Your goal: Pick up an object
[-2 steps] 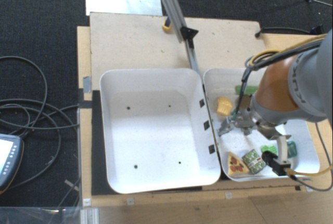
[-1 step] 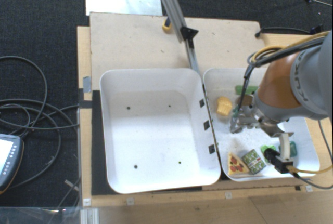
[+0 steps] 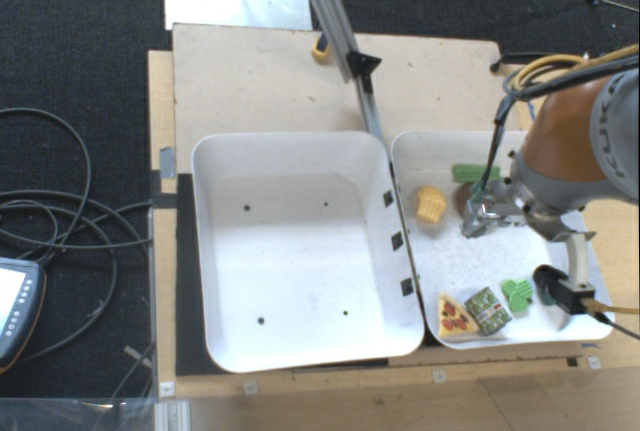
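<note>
Sitting in the right bin [image 3: 432, 151], near its left wall, a small yellow corn-like piece [image 3: 431, 204] is blunt, ridged and roughly upright. The gripper [image 3: 478, 222] hangs just right of it over the bin floor, apart from the piece; whether it is spread or pressed together cannot be told from this slant. A green oblong piece [image 3: 466, 173] lies behind, partly hidden by the arm [image 3: 575, 144]. Along the bin's near edge lie three more items side by side: a pizza-slice wedge [image 3: 455, 318], a green printed packet [image 3: 488, 310] and a small bright green piece [image 3: 517, 293]. That makes five objects, one of each. The left bin [image 3: 215, 219] adjoins it.
</note>
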Motion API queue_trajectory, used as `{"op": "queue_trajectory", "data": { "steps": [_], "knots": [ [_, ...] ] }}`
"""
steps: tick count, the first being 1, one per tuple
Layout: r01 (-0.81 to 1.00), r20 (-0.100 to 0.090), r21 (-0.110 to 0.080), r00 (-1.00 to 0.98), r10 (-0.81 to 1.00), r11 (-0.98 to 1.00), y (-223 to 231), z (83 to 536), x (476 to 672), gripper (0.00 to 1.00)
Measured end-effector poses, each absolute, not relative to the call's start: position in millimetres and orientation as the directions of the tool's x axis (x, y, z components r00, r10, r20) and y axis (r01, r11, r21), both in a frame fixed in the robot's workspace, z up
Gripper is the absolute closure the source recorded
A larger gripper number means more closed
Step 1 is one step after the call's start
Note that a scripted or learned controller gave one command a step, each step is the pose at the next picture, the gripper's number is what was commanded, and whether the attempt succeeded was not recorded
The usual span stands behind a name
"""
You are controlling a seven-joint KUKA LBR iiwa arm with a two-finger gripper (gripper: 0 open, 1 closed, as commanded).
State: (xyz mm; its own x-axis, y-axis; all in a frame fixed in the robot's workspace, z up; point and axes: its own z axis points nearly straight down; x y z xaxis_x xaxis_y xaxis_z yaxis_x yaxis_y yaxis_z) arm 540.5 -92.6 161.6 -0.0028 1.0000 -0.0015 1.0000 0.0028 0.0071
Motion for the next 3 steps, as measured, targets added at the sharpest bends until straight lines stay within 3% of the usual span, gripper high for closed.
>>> {"op": "queue_trajectory", "data": {
  "steps": [2, 3],
  "knots": [
    [1.0, -0.001, 0.009, -0.006, 1.0, 0.006, -84.5, 280.2, 533.6, 1.0],
    [1.0, 0.002, 0.004, -0.011, 1.0, 0.011, -34.2, 283.4, 551.1, 1.0]
  ]
}}
